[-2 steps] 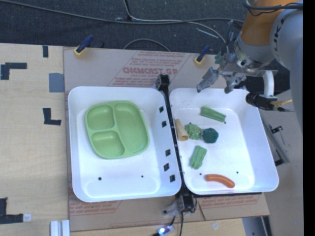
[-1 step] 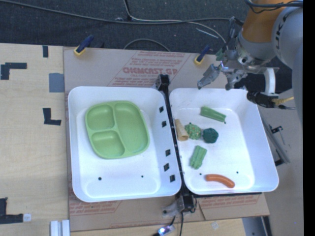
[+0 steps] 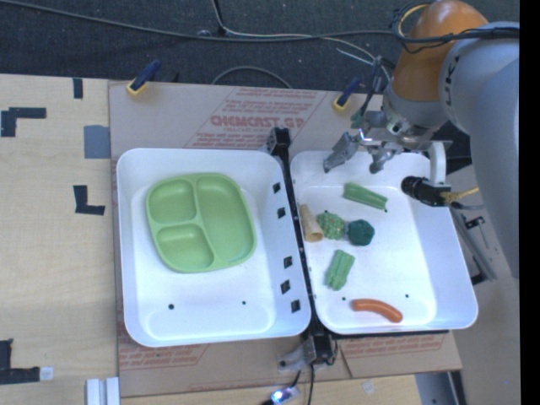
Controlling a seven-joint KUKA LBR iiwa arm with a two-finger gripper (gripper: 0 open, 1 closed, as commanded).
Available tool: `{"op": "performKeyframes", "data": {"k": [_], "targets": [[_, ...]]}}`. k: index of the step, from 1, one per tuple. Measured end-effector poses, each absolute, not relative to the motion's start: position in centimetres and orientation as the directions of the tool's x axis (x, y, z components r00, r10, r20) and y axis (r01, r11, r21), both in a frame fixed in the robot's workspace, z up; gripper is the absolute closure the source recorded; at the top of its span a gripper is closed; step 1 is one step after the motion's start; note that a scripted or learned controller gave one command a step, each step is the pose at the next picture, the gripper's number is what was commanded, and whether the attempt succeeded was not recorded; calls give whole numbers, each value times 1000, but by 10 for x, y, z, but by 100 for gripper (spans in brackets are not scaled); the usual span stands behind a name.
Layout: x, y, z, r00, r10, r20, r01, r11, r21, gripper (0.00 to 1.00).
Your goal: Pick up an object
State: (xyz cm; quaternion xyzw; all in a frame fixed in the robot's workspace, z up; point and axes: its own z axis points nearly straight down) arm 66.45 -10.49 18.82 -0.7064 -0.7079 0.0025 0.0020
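Observation:
My gripper (image 3: 359, 158) hangs open over the far part of the right bin (image 3: 439, 251), its two fingers spread with nothing between them. Just in front of it lies a green bean-like piece (image 3: 364, 196). Nearer the bin's middle sit a light green broccoli piece (image 3: 332, 224), a dark green round piece (image 3: 361, 233) and a tan stick (image 3: 310, 224) by the left wall. A ridged green piece (image 3: 339, 269) lies further forward. An orange-red sausage (image 3: 376, 309) rests near the front edge.
The left bin (image 3: 135, 268) holds a green divided plate (image 3: 201, 221). A black divider with clips (image 3: 289, 226) runs between the bins. Yellow-and-blue clamps (image 3: 143, 76) (image 3: 347, 96) hold the cardboard at the back. Cables cross the dark floor behind.

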Motion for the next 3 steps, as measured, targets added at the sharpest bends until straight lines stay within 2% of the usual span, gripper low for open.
{"op": "performKeyframes", "data": {"k": [2,3], "targets": [[661,-100,91,-2,1000,-2,1000,2,-2,0],[663,-99,105,-4,1000,-2,1000,4,2,100]]}}
